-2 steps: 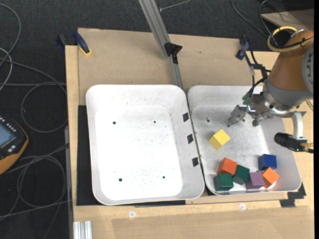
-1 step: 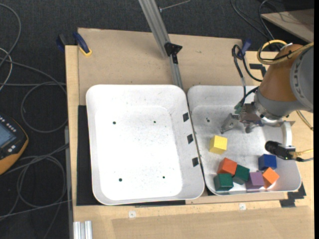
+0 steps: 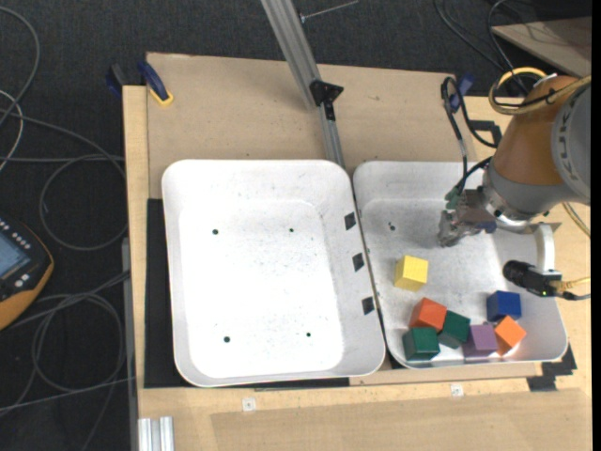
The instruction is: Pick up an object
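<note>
Two white bins sat side by side; the left bin lay well to the gripper's left. Down-left of the gripper, in the right bin, a yellow block sat alone. The gripper hung over this bin's floor with nothing between its fingers; their spread I could not tell. Below it clustered orange, green, purple and blue blocks.

Wooden bench, pale top. Two shallow white bins directly on it, side by side, rims touching: left bin, right bin. Black pad under left bin's left edge.
</note>
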Robot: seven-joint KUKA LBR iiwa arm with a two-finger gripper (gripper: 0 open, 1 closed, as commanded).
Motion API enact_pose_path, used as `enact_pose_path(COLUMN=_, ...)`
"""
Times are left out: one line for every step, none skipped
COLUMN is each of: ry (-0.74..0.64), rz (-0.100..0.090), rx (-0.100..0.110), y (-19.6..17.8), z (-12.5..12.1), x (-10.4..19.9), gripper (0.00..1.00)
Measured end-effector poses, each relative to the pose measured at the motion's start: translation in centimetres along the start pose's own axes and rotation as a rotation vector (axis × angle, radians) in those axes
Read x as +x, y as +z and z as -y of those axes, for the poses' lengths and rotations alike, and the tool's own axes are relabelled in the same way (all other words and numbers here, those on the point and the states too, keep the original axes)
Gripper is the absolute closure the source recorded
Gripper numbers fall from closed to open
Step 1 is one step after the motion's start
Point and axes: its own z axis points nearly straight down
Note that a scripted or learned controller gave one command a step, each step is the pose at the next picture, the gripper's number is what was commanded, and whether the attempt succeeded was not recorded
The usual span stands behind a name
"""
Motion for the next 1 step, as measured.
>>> enact_pose_path(ry=-0.001, rz=0.002, rx=-0.005, y=-5.76, z=0.51, x=0.66, gripper=1.00)
